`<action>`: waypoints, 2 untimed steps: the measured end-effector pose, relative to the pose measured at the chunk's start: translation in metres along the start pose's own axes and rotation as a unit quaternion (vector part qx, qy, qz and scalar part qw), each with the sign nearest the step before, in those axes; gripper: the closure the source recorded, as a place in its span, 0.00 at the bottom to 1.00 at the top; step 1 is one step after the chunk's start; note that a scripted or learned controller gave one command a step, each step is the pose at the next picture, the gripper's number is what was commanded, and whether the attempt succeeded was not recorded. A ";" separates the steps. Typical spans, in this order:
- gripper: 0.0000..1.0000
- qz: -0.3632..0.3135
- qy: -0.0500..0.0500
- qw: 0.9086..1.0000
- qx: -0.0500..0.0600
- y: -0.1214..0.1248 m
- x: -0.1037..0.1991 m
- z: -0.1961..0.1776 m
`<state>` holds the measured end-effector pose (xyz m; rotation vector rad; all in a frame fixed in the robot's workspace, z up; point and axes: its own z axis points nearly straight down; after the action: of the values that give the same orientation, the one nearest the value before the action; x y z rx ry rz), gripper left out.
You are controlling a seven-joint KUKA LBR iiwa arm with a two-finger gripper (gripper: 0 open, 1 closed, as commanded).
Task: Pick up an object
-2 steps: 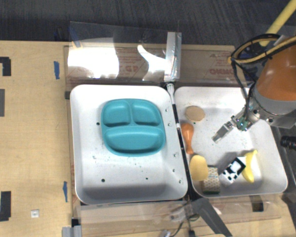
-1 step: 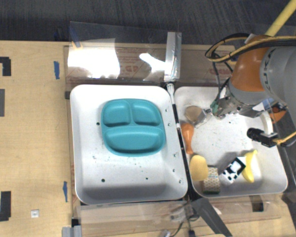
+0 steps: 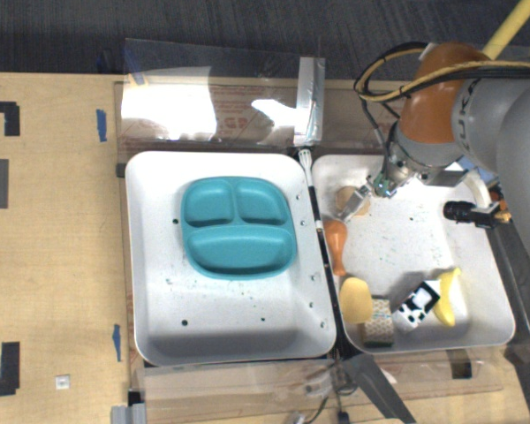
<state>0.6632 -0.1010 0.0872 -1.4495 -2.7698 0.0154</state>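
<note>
My gripper (image 3: 368,194) reaches down into the back left part of the right bin (image 3: 477,268), under the grey arm with its orange band. A small tan object (image 3: 346,201) lies right at the gripper's tip, touching or nearly touching it. An orange carrot-shaped piece (image 3: 336,242) rests along the bin's left wall just in front of that. At the bin's front lie a yellow rounded piece (image 3: 355,299), a patterned cylinder (image 3: 380,326), a black-and-white block (image 3: 416,306) and a yellow banana (image 3: 450,297).
The left bin (image 3: 150,263) holds a teal divided plate (image 3: 238,226) in its middle. A clear panel stands behind the left bin. The bins' walls meet in a ridge close to the gripper's left.
</note>
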 end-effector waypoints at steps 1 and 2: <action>0.00 -0.106 0.004 0.994 0.001 -0.010 -0.013 -0.001; 0.00 -0.041 -0.006 0.999 -0.009 -0.069 -0.023 0.001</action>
<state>0.6190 -0.1591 0.0869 -1.3434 -2.8439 -0.0009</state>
